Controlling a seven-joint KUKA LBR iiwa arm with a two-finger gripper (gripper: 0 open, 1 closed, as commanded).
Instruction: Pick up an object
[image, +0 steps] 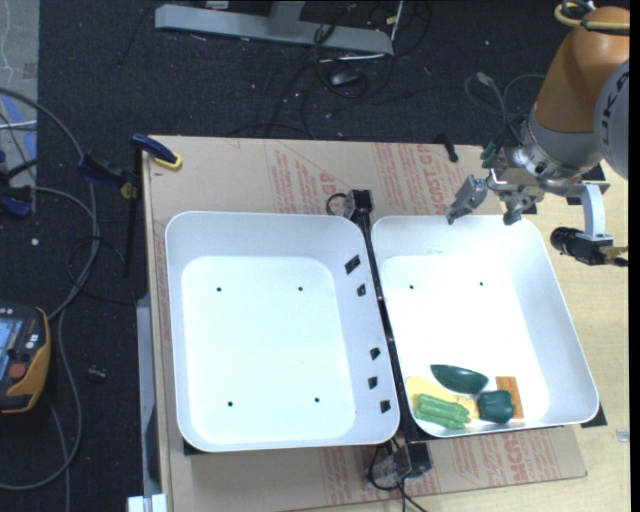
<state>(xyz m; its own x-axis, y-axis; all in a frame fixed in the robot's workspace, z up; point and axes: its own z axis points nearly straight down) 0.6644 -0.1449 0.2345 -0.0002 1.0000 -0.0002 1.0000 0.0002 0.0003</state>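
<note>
pincer (490, 203) open above right bin's (560, 300) rim.

A tan bench (250, 165) printed with red lettering carries two shallow white bins side by side. The left bin (265, 335) and the right bin (470, 300) meet along a dark seam with black clips (375, 325). A blue-and-yellow clamp (155, 152) grips the bench's far left corner.
</note>
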